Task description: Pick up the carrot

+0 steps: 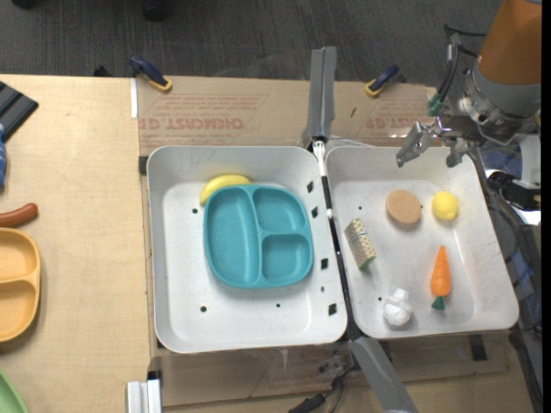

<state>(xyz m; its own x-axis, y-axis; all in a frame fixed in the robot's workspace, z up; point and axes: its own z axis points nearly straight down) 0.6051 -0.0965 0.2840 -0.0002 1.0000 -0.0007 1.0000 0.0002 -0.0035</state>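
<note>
**Carrot untouched at near end of right bin; gripper parked at far end**

Nearest the camera: a small white lump (pixel 396 308) at the front of the right bin (pixel 491 312), noted just left of the carrot's green top. Found the carrot (pixel 440 275) lying flat on the bin floor toward the front right, clear of its neighbours. Long axis recorded as running nearly front to back, orange tip pointing away from the camera, green end toward it, with a slight lean.

Logged beyond it, toward the far wall: a lemon (pixel 444 206) and a round tan disc (pixel 403 207) side by side, and a speckled block (pixel 361 243) toward the bin's left wall.

Observed the gripper (pixel 435 144) hanging over the far rim of the same bin, well apart from the carrot. Fingers appeared spread with nothing between them. Carrot placed toward the camera from the gripper and almost in line with it.

Judged the coming move as a straight travel toward the near edge, passing above the lemon, then a descent with the fingers closing across the carrot's width. Pick not yet begun.

Left bin (pixel 172 317): teal divided plate (pixel 258 235), banana (pixel 224 184) partly behind it. Not relevant.
</note>
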